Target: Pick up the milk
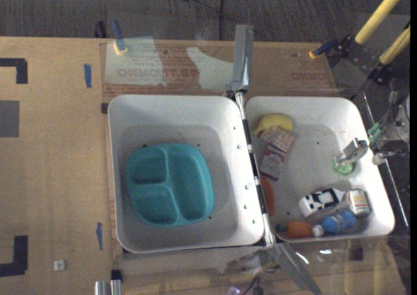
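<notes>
Gripper (352, 151) hovers at the bin's right wall (380, 176), its grasp state indeterminate. The milk (322, 201) lies below-left, wedged among clutter, awaiting approach.

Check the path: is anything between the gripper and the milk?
Nothing visible. The gripper hangs over a green item; bare bin floor separates it from the milk, which a can and bottle crowd.

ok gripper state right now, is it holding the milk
gripper: cannot be told, over a green item; milk lies apart in the right bin.
</notes>
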You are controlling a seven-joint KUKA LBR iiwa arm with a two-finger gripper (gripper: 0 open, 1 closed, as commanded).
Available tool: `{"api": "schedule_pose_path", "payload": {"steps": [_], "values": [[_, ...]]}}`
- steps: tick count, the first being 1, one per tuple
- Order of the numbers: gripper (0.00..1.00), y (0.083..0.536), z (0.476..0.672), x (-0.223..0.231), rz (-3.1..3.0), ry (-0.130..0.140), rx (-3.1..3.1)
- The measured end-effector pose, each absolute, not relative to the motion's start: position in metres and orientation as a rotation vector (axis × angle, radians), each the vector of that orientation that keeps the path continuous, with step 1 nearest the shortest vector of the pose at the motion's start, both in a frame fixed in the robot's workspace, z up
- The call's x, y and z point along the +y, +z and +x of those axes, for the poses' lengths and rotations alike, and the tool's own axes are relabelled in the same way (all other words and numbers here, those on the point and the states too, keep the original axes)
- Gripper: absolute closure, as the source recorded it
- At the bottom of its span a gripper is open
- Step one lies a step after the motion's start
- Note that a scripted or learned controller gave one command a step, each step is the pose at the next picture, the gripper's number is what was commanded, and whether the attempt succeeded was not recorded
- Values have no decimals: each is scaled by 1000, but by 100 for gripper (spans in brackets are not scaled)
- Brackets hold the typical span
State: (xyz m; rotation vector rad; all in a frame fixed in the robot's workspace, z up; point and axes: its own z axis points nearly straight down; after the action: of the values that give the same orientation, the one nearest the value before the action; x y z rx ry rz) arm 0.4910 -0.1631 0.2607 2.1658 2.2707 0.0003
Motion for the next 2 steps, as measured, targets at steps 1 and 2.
{"api": "schedule_pose_path", "payload": {"steps": [1, 2], "values": [[0, 147, 479, -157, 2125, 0, 2315], [0, 89, 484, -132, 1627, 10, 2671]]}}
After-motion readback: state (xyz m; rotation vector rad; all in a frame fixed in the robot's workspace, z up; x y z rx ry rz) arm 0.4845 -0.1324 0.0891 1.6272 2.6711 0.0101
